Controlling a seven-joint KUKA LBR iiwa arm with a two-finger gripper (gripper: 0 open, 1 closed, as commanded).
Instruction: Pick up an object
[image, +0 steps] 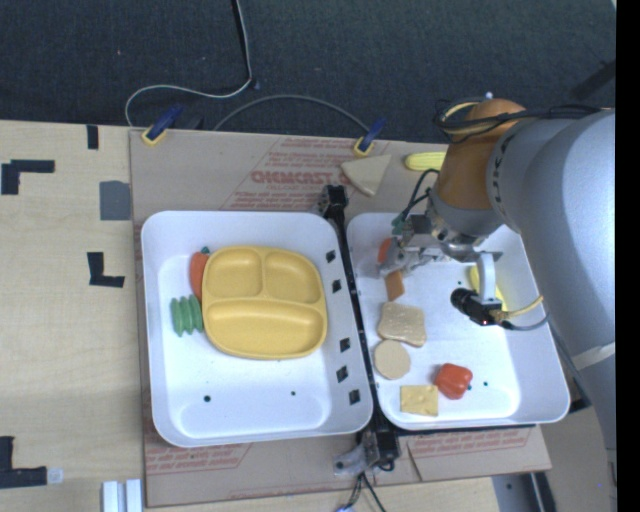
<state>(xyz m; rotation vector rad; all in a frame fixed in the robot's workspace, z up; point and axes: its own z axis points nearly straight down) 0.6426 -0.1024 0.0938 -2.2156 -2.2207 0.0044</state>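
My gripper (408, 247) hangs low over the far left part of the right bin (535, 385), under the orange band of the arm. A small red-orange piece (384, 250) lies just left of it. A brown block (394, 286) sits right below it, close to the gripper tip. Further toward the front lie a bread slice (402, 323), a round cracker (392, 359), a red pepper (453, 379) and a yellow cheese square (419, 400). I see nothing lifted off the bin floor.
The left bin (250, 410) holds a yellow divided tray (265, 300), a carrot (198, 270) and a green pod (185, 314). A bread wedge (366, 175) and a yellow item (425, 160) lie behind the bins. A black clip on a yellow cable (473, 304) hangs off the arm.
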